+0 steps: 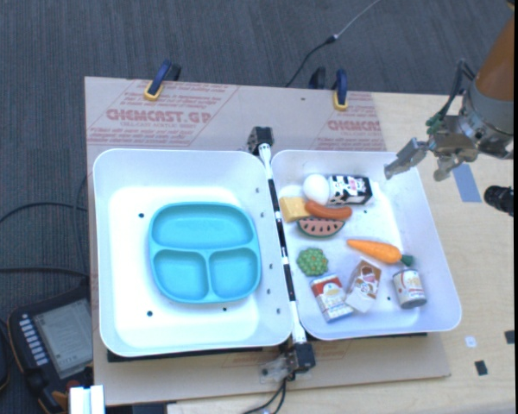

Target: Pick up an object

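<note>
The right bin [432, 231] holds several toy foods: a white egg [315, 185], a black-and-white milk carton [350, 188], a yellow cheese block [292, 207], a red sausage [328, 210], a watermelon slice [319, 227], a carrot [375, 250], a green broccoli [312, 260], a red carton [330, 297], a white pouch [364, 285] and a can [408, 287]. My gripper [423, 162] hangs above the bin's far right corner, open, with nothing between its fingers. It is right of the milk carton and apart from it.
The left bin [121, 188] carries a blue divided plate [205, 251]. Both bins rest on a cardboard sheet [181, 115] held by two clamps [160, 78] at the back. Cables and a pendant lie on the floor at the lower left.
</note>
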